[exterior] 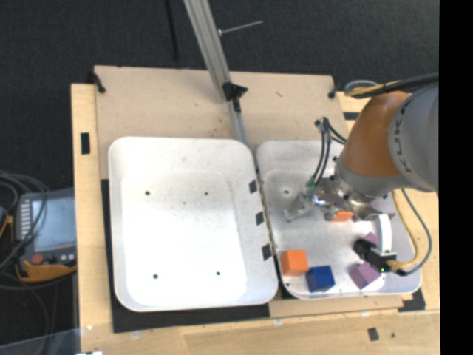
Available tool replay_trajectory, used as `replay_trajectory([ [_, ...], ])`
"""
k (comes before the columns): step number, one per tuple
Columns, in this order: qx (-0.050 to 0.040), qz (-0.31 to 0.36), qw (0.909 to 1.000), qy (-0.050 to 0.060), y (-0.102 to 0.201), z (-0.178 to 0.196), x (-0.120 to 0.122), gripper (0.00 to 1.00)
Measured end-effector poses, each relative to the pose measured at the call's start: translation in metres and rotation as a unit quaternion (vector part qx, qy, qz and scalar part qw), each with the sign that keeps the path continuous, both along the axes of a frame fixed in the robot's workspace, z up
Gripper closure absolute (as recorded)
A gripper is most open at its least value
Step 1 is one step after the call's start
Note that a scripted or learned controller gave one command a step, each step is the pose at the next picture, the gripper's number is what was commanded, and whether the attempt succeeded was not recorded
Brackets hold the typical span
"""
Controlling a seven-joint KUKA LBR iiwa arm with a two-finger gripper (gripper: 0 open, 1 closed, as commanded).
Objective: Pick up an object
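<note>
- The arm [384, 143] has dark lettering on its grey shell, just right of the glossy orange band. The letters are slanted and cut off, so they cannot be read.
- The tool [297, 208] is bare, silvery metal. It hangs over the far-left part of the right bin [284, 157]. From this angle I cannot tell whether it is released or clenched.
- The right bin is shallow, white and matte, with rounded corners and a few dark flecks.
- The things to pick all lie along the near side of the right bin, apart from the tool.
- An orange cube [295, 262] with square edges and a matte face sits close to the bin's left wall.
- A blue cube [320, 278] of similar shape is just beside it, to the right and slightly nearer.
- A purple block [363, 275], paler and set at an angle, lies further right by the near rim.
- A small orange piece [341, 216] shows just under the wrist; its shape is too hidden to tell.
- The left bin [185, 213] is white and smooth, with rounded corners and four dark dots on its floor.
- Small black clips [260, 217] sit along the seam where the two bins meet.
- The table [170, 98] is a flat, pale, matte board that looks like fibreboard.
- A ribbed aluminium rail [207, 43] slants from the far side down towards the seam between the bins.
- A handheld pendant [46, 224] with a grey screen and a yellow-orange base lies on the left, off the table, among dark cables.
</note>
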State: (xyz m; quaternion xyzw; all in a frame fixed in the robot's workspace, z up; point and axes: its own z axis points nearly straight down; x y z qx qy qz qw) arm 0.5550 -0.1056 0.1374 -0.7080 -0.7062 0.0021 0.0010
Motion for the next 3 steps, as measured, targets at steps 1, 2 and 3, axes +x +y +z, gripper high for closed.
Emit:
replay_trajectory([
  [1, -0.0006, 0.0, 1.0, -0.003, -0.002, -0.041, 0.001, 0.0],
  [2, 0.0008, -0.004, 1.0, -0.005, -0.002, -0.028, 0.002, 1.0],
  [3, 0.0004, -0.002, 1.0, -0.005, -0.008, 0.016, 0.0, 1.0],
])
